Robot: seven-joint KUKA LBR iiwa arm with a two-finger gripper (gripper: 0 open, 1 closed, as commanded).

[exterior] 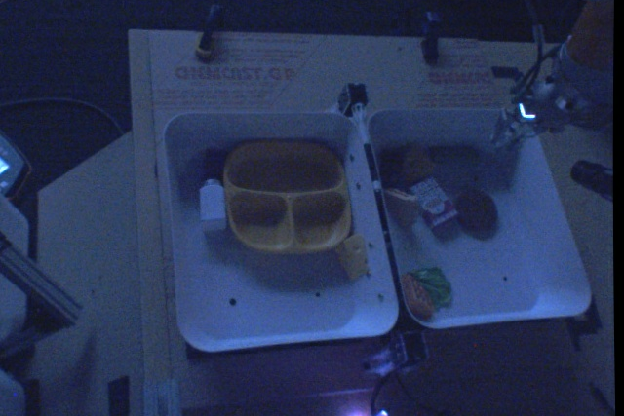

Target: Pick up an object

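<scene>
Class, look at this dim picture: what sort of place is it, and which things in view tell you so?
Probably a robot lab's grasping bench: two white bins clamped to a board, toy-like items such as a yellow divided tray, and a robot arm.

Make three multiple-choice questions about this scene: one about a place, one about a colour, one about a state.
1. Where is the divided tray?
A. left bin
B. right bin
C. outside the bins

2. What colour is the tray?
A. red
B. yellow
C. black

3. Where is the gripper?
A. resting on the tray
B. over the left bin's near edge
C. at the right bin's far right corner

Answers: 1 A, the tray sits in the left bin. 2 B, it looks yellow despite the dim light. 3 C, it hangs by that corner.
</scene>
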